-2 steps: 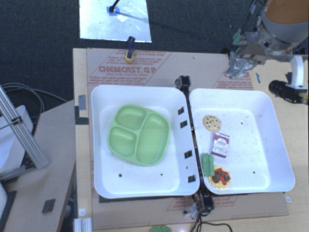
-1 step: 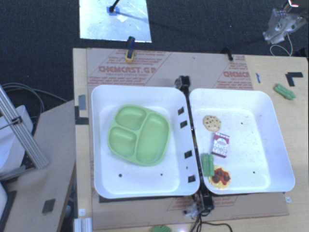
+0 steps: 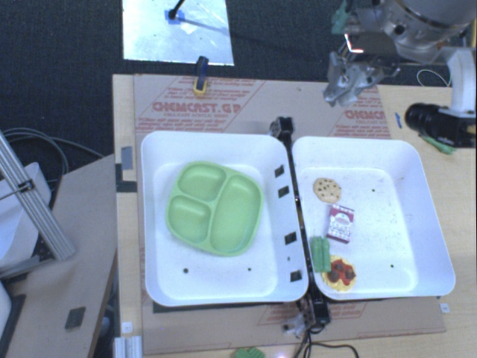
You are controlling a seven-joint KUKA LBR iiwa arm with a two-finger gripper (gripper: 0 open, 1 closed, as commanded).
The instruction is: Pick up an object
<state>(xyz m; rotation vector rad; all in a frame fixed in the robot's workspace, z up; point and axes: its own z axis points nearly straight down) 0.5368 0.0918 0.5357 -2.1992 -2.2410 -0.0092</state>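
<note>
The right bin [image 3: 417, 215] holds a round cookie [image 3: 326, 190], a small red and white box [image 3: 340, 224], a green piece [image 3: 320, 253] and a small pizza slice [image 3: 340, 273], all along its left side. My gripper [image 3: 342, 93] hangs above the bench behind the right bin's far left corner, apart from every object, with nothing seen between its fingers. A green divided plate [image 3: 215, 208] lies in the left bin [image 3: 160, 282].
A row of black clips [image 3: 288, 213] runs down the divider between the two bins. A yellow and blue clamp [image 3: 200, 77] sits at the bench's far edge. A silver sheet [image 3: 177, 19] lies on the floor behind the bench.
</note>
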